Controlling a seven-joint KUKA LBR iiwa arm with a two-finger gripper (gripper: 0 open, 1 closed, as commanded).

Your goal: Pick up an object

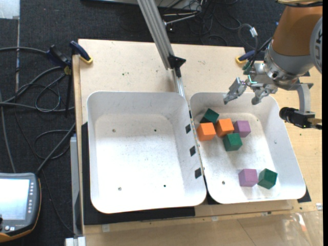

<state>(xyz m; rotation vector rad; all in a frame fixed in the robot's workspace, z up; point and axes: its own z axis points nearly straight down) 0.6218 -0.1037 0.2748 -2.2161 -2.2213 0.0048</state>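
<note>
End effector (246,92) (fingers spread, nothing between) above right bin (287,137).

A robotics lab is indicated. A grey and orange industrial arm (297,29) is mounted beside a plywood surface (128,65) to which blue and yellow clamps (81,52) are fixed. Black cables (36,94) are strewn across dark carpet (41,19), a teach pendant (18,204) is seen at the lower left, and an aluminium strut (154,24) is raised over two white bins (138,104).
</note>
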